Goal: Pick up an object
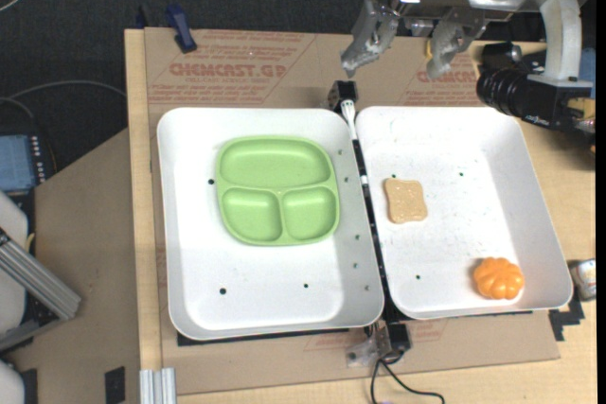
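Note:
My gripper hangs high above the far edge of the right bin, open, with nothing between its two grey fingers. A tan slice of toast lies flat in the right bin near its left wall. An orange pumpkin-shaped object sits in the same bin's near right corner. A green divided plate rests in the left bin, with all three compartments bare.
The two white bins meet along a black clip strip. Brown cardboard lies under them. A blue clamp sits at the cardboard's far left. A metal rail crosses the near left corner.

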Controlling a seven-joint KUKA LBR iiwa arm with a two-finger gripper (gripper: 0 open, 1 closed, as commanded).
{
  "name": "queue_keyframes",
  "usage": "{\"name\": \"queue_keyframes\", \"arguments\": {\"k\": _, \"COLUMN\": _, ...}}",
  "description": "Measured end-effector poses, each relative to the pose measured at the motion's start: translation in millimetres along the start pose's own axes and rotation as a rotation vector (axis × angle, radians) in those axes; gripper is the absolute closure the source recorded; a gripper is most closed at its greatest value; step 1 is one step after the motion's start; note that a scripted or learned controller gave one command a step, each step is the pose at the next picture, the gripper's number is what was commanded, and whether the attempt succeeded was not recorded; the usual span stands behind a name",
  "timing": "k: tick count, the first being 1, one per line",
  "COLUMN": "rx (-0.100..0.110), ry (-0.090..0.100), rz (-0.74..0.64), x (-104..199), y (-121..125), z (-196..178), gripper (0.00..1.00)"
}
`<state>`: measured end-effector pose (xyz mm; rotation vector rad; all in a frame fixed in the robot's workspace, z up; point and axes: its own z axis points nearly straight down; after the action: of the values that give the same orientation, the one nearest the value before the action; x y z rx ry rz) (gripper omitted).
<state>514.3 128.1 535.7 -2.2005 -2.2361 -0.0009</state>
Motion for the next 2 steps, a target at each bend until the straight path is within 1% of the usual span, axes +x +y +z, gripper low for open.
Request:
{"name": "queue_keyframes", "arguments": {"k": 1, "rx": -0.004, "ry": -0.003, "rz": 0.014, "x": -8, "y": 3, "z": -11, "gripper": 1.0}}
{"name": "queue_keyframes", "arguments": {"k": 2, "rx": 0.002, "ry": -0.003, "rz": 0.007, "x": 61, "y": -37, "z": 1, "gripper": 1.0}}
